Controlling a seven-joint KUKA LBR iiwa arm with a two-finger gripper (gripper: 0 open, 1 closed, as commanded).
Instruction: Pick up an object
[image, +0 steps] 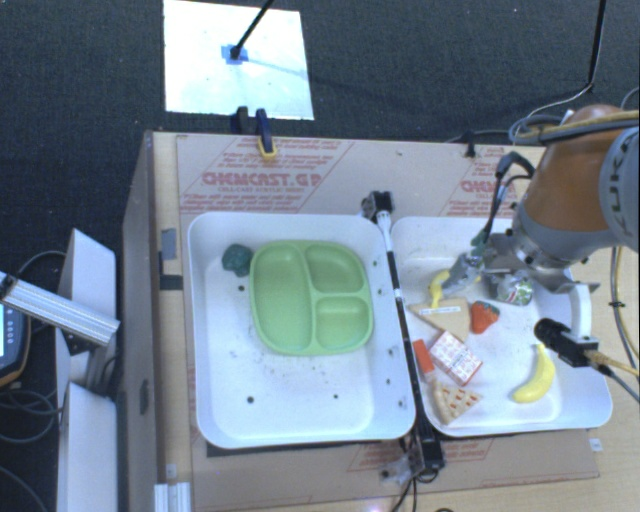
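My gripper (490, 284) hangs over the back of the right bin (590, 405), open, with nothing between its fingers. A red strawberry (484, 316) lies just in front of it. A small yellow piece (438, 288) sits to its left, beside a pale flat slice (444, 316). Further forward are a red-and-white box (452, 358), a waffle-patterned wedge (452, 402) and a yellow banana (535, 380). In the left bin (215, 400) a green divided plate (308, 297) lies with a dark green lump (237, 258) at its back left corner.
The grey arm with its orange band (575, 190) reaches in from the right above the right bin's back edge. A black part (562, 342) juts out over the bin near the banana. A ridge (398, 310) divides the two bins.
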